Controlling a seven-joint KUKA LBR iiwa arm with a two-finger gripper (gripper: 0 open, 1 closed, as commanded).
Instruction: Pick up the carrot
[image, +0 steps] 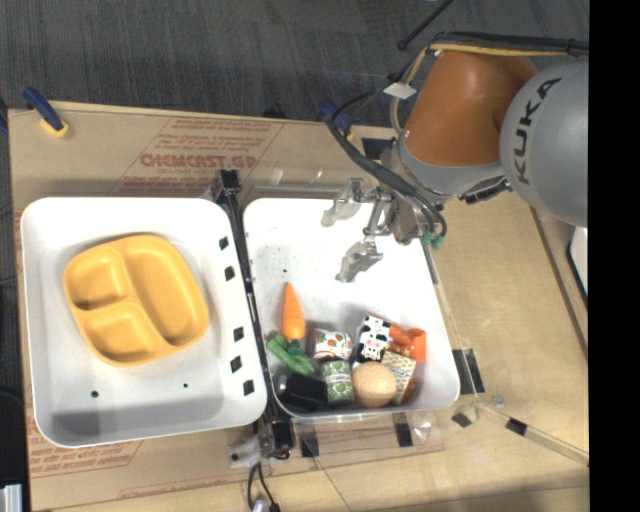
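Grey and orange, the arm (500, 100) looms over the right white bin (300, 225), its metal claw (362, 235) hanging spread and empty. Below, well apart, the tapered orange carrot (292, 312) lies beside small cartons, green top touching the clutter.

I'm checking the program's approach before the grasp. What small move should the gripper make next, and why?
Probably shift toward the bin's left side and the camera, then descend. The gripper hangs open over the bare upper part of the right bin, holding nothing, while the carrot lies lower down near the bin's left wall, at the edge of the toy pile, its tip pointing away from it.
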